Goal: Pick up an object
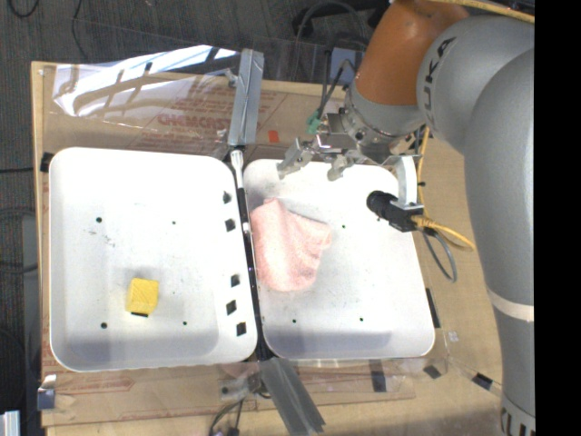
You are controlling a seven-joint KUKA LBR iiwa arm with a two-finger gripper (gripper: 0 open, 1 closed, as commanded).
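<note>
The end effector (312,162) is seen with fingers apart and nothing between them. Just below it lies a pink cloth (288,243); a yellow block (142,296) sits far to its lower left.

Single fixed camera, mounted above the bench (182,107), looking down at a slant. Near enough to take in both white bins whole: left bin (91,180) and right bin (381,316), side by side across mid-frame. Far edge of the bench toward the top of frame, near edge toward the bottom. Dark floor (136,16) visible beyond the far edge. Arm (481,89) entering from frame right, large in the upper right corner.
</note>
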